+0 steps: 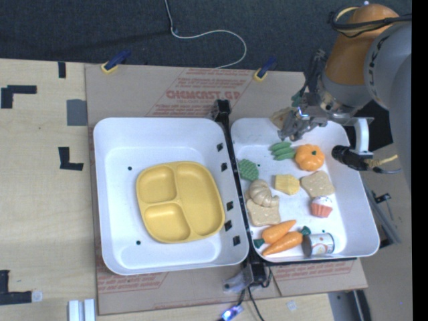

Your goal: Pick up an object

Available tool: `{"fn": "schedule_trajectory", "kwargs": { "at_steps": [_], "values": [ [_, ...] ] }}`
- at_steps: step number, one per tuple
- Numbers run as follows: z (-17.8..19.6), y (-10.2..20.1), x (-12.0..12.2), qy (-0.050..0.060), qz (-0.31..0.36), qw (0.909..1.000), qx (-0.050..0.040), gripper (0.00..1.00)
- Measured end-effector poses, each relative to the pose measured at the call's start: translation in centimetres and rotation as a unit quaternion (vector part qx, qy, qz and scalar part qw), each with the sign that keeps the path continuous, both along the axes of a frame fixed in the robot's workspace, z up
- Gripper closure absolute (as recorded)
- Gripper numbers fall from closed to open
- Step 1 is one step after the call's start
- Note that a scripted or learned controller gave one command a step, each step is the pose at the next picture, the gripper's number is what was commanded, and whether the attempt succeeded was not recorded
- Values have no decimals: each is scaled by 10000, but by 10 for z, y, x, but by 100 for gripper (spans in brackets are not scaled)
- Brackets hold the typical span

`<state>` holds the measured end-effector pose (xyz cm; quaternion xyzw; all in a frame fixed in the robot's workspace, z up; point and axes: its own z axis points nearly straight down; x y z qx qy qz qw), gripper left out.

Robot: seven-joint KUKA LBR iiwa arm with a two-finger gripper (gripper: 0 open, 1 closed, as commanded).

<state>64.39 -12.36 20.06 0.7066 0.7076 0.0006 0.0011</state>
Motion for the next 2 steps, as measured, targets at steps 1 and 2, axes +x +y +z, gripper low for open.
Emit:
{"fn": "schedule_trajectory", "kwargs": {
  "at_steps": [1, 2],
  "values": [
    [25, 1, 0, 12, 0, 10000, 4, 100],
    [16, 50, -34, 40, 12, 10000, 7, 100]
  ]
}}
